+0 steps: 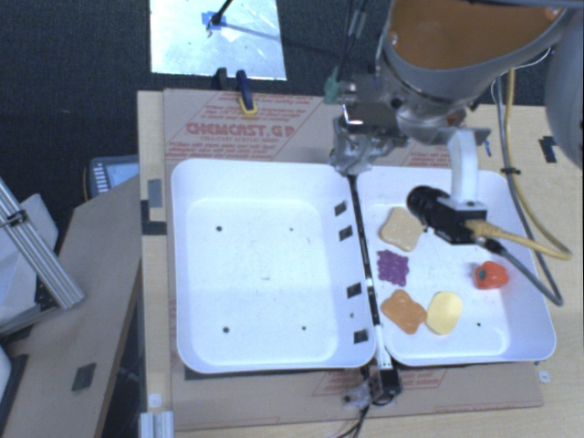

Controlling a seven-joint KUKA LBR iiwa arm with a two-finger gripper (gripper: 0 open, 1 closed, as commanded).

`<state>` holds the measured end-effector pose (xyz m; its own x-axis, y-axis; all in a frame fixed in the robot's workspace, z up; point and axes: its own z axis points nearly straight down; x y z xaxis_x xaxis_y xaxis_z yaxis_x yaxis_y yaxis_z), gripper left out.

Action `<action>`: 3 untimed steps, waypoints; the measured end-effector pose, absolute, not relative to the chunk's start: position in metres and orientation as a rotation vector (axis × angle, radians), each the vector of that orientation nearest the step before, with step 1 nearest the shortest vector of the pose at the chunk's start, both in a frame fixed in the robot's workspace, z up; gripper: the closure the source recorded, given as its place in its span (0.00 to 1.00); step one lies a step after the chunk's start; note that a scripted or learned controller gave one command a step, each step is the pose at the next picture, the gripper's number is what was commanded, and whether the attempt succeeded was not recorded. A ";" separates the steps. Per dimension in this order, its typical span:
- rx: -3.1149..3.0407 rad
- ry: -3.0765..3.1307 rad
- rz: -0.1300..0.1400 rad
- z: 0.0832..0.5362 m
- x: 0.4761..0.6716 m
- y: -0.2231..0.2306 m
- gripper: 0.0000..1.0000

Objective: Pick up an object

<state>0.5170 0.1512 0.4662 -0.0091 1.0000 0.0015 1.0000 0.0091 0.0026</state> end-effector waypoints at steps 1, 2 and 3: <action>2.226 2.225 -0.017 0.338 0.484 0.135 1.00; 2.213 2.223 0.015 0.423 0.487 0.143 1.00; 2.211 2.222 0.022 0.536 0.487 0.140 1.00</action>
